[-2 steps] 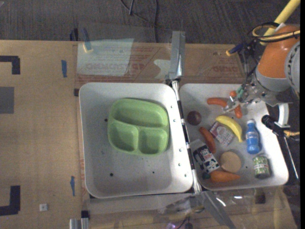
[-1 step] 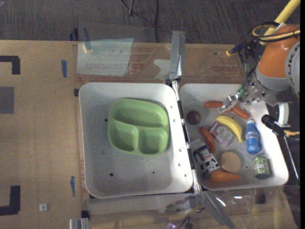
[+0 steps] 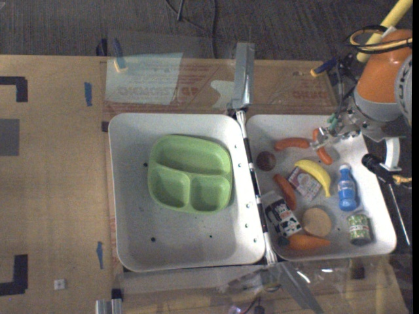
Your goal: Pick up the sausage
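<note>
A reddish-orange sausage (image 3: pixel 291 144) lies across the back of the right bin (image 3: pixel 383 237). A second, similar red link (image 3: pixel 285 190) lies slanted near the bin's left wall. My gripper (image 3: pixel 329 135) hangs over the back right part of that bin, just right of the first sausage's end and close above it. A small orange piece (image 3: pixel 325 155) sits right below the gripper. Nothing can be made out in the gripper's hold.
The right bin also holds a brown ball (image 3: pixel 265 160), banana (image 3: pixel 317 174), blue bottle (image 3: pixel 346 190), milk carton (image 3: pixel 283 217), round bun (image 3: pixel 317 222), green can (image 3: pixel 359 228) and carrot (image 3: pixel 308 242). The left bin (image 3: pixel 131 241) bears a green divided plate (image 3: pixel 190 173).
</note>
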Controlling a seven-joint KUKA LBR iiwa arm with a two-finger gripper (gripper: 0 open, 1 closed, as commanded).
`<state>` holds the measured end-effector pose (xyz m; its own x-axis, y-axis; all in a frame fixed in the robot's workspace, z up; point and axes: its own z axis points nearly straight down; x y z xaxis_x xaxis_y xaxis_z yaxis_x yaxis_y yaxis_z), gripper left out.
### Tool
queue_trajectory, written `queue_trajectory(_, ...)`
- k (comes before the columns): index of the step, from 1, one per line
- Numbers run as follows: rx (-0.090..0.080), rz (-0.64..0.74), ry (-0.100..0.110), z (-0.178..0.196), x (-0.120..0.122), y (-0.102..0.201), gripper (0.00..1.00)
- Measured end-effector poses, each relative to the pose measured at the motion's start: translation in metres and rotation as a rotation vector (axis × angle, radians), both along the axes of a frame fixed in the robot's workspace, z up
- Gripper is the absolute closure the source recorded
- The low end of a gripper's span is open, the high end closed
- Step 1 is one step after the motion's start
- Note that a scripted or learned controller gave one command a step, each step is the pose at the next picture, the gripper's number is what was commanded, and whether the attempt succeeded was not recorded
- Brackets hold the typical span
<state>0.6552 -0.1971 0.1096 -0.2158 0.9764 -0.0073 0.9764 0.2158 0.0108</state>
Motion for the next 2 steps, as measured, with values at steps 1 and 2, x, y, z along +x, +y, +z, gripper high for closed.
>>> queue_trajectory(1,0.003,0.013,0.006,0.132,0.013,0.052,1.00)
queue_trajectory(2,0.004,-0.219,0.007,0.159,0.005,0.066,1.00)
